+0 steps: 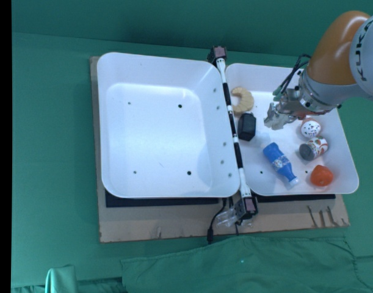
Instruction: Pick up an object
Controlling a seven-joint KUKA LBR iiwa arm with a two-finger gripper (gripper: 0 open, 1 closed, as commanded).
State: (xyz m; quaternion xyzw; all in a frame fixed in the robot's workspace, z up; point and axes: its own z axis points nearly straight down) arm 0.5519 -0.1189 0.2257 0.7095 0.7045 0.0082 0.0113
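Green cloth covers the surface (52, 133) on which two shallow white bins sit side by side on a cardboard sheet (174, 227). Over the right bin (345, 185) the hand (278, 118) hangs low, with nothing seen between its digits; whether they are spread or pressed together cannot be told from this slanted view. Just beside the hand, toward the left bin (113, 72), lies a black block (246, 127), with a tan ring-shaped toy (242, 99) a little beyond it. Nearer the camera from the hand lies a blue bottle (279, 163) on its side. On the far side of the hand from the left bin sit a white ball (310, 129), an orange-and-grey ball (314, 148) and an orange lump (321, 176). The black block looks the likeliest target: small, probably light and stiff, best pinched across its narrow sides. The balls would likely roll away. "KUKA" can be read in part on the arm (364, 60).
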